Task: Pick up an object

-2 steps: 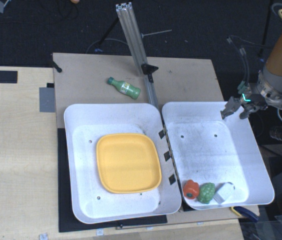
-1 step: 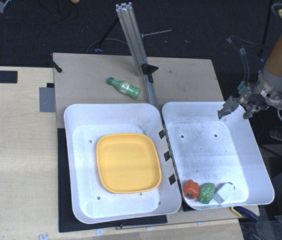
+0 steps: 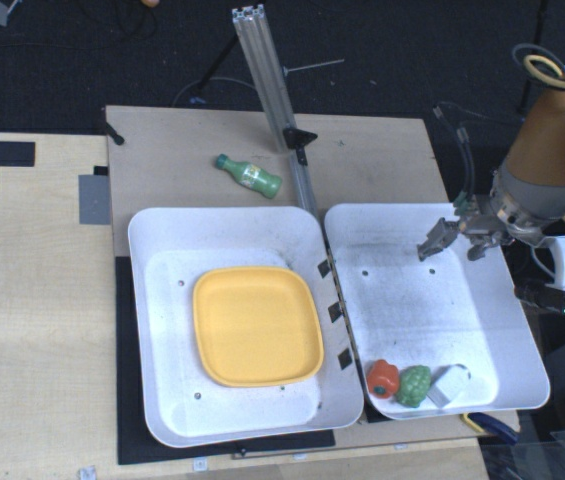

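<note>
two shallow white bins sit side by side on the desk, the left bin [image 3: 152,268] carrying a yellow plate [image 3: 257,325] laid flat near its middle, the right bin [image 3: 502,308] holding the likely targets bunched in its near corner: a red pepper toy [image 3: 383,377], a green knobbly toy [image 3: 414,385] touching it, and a small white-grey block [image 3: 446,385] just beside that. the three appear to have slid together against the bin wall, which could make a clean two-finger grab awkward. the gripper [image 3: 457,238] hangs over the far part of the right bin with its fingers spread wide and nothing between them, well apart from the cluster, so the pick looks not yet begun. a green bottle [image 3: 249,176] lies on its side on the desk beyond the bins, near a slanted aluminium rail [image 3: 272,73], outside either bin and probably out of play.
</note>
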Available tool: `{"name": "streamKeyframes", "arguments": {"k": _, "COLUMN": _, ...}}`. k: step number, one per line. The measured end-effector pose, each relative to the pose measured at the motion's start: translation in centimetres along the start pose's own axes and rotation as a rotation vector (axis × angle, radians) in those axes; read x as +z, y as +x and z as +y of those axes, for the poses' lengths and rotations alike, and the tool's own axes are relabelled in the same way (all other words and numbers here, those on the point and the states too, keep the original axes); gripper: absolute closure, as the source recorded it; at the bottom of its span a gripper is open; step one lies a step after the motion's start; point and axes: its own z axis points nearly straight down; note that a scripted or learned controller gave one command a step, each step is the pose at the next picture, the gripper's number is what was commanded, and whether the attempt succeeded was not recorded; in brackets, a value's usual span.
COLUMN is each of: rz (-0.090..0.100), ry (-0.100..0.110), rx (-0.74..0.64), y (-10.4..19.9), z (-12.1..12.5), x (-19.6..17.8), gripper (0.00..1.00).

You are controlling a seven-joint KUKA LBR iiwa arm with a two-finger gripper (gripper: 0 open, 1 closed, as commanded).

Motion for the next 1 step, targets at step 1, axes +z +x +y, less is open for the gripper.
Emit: {"name": "streamKeyframes", "arguments": {"k": 1, "rz": 0.000, "ry": 0.000, "rx": 0.001, "y": -0.85, "z": 0.35, "x": 5.41, "gripper": 0.00}}
